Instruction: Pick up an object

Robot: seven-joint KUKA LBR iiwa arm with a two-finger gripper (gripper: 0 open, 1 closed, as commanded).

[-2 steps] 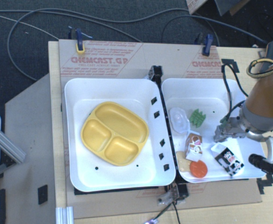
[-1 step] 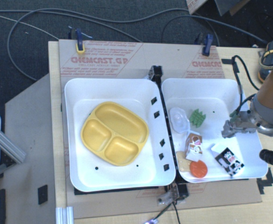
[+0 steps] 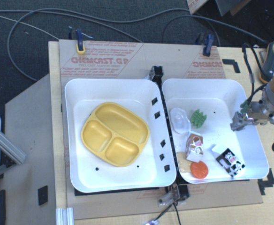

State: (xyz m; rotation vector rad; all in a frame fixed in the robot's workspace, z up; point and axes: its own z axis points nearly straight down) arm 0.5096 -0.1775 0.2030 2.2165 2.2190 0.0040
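1. At the right edge of the frame, we saw the end effector over the right bin; we could not tell its state.
2. We saw the orange disc lower in that bin.

One fixed overhead camera looks slantwise down on both bins.
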